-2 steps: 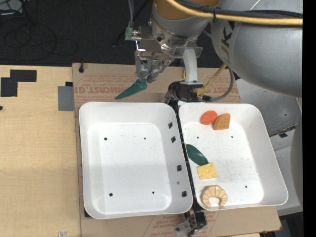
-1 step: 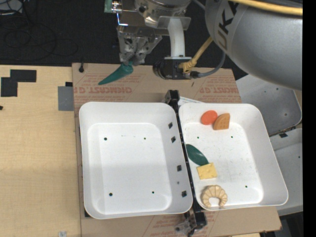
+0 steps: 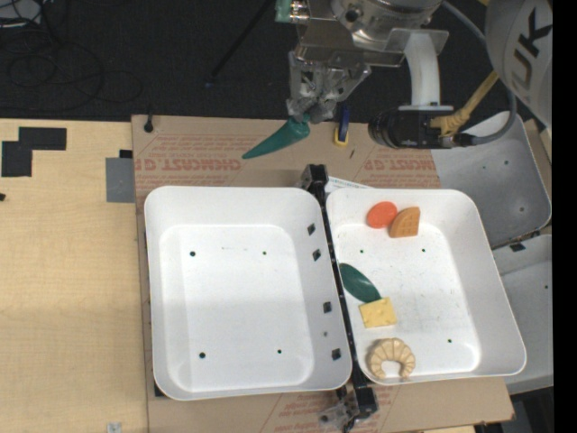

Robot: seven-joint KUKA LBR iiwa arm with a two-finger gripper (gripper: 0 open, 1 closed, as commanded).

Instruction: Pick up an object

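Nearest, in the right bin (image 3: pixel 491 269): croissant (image 3: pixel 391 357), cheese cube (image 3: pixel 378 313), green leaf (image 3: pixel 358 282), orange pieces (image 3: pixel 395 218), untouched. Farther back, high above the table (image 3: pixel 63 269): tool (image 3: pixel 311 108) pinching a teal pepper (image 3: pixel 279 139) by its end. Best kept clamped firmly, lifted steadily, no swinging.

A pale wooden bench (image 3: pixel 63 269) with brown cardboard (image 3: pixel 207 156) meets a dark floor (image 3: pixel 135 43).

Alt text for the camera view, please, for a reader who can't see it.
The pincer hangs above the bench behind the bins, holding a teal pepper. The right bin holds an orange disc, bread wedge, green leaf, cheese and croissant.
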